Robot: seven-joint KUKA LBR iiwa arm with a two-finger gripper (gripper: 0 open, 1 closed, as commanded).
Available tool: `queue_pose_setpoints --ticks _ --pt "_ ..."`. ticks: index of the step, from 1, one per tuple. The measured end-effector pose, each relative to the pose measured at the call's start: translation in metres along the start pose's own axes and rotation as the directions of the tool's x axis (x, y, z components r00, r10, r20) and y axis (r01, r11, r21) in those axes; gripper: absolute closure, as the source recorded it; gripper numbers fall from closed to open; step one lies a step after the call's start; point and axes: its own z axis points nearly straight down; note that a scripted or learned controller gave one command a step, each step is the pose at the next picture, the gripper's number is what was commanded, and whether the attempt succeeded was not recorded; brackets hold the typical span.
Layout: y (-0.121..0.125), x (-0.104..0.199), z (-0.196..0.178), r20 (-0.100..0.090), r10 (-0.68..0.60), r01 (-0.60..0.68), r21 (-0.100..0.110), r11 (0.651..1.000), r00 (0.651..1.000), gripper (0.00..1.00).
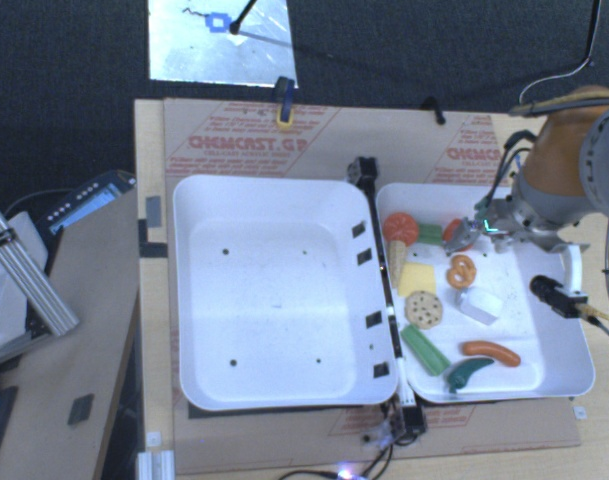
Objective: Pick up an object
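Toy foods crowd the right bin (574, 363): a pretzel (461, 270) lies just below the gripper (462, 234), a red tomato (402, 228) to its left. Whether the gripper is wide or narrow cannot be told. Nearby lie a yellow cheese slice (417, 279), a cookie (423, 310), a white block (480, 306), a sausage (490, 352) and a green pepper (468, 371). The left bin (274, 288) sits alongside.

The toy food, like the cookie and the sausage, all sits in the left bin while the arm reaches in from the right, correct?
Not quite: the camera view shows the toy food in the right bin, not the left. The cookie and the sausage lie there, and the arm does reach in from the right.
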Motion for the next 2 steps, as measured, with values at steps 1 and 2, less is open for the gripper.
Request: queue_pose_setpoints --ticks 1,2 --pt "0.001 0.0 -0.011 0.0 0.0 0.0 -0.004 1.0 1.0 1.0" --pt "-0.109 0.045 0.026 -0.004 0.004 -0.004 0.022 1.0 1.0 1.0"
